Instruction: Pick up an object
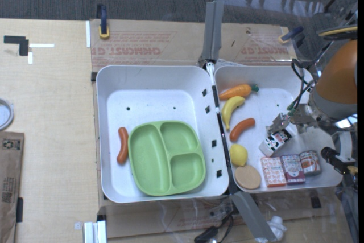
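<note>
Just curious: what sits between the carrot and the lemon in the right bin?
In the camera view, a banana and a sausage lie between the carrot and the lemon.

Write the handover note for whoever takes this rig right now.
Gripper: low in the right white bin, over a small black-and-white carton; grip unconfirmed.
Right bin also holds an orange carrot, yellow banana, red sausage, yellow lemon, round tan cookie, two red boxes and a small can.
Left white bin: green divided plate, another red sausage.
Done: nothing lifted.
Left: grasp and lift one object.
</note>
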Available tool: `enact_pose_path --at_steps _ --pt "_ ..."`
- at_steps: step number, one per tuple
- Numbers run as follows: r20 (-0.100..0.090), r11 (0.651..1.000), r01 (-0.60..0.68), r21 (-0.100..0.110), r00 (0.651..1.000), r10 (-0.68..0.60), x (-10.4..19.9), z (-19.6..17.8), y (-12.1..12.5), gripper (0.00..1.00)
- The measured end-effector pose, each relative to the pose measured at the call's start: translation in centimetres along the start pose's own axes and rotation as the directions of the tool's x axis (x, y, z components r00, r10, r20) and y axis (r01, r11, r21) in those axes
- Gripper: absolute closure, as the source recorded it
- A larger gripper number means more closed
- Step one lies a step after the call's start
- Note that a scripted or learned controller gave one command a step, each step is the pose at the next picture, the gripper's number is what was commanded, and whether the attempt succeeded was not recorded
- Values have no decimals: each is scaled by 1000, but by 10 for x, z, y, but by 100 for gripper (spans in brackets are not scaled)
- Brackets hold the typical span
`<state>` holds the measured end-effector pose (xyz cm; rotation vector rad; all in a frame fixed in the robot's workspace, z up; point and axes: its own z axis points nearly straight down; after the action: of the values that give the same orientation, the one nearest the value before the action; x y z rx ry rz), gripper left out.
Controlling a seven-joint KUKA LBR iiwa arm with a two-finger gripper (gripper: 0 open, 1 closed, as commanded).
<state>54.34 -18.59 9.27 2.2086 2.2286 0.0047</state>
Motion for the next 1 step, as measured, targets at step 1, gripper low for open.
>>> enact_pose_path --at_steps 1 --pt "-2 1000 -3 6 1000 3 0 -4 0 100"
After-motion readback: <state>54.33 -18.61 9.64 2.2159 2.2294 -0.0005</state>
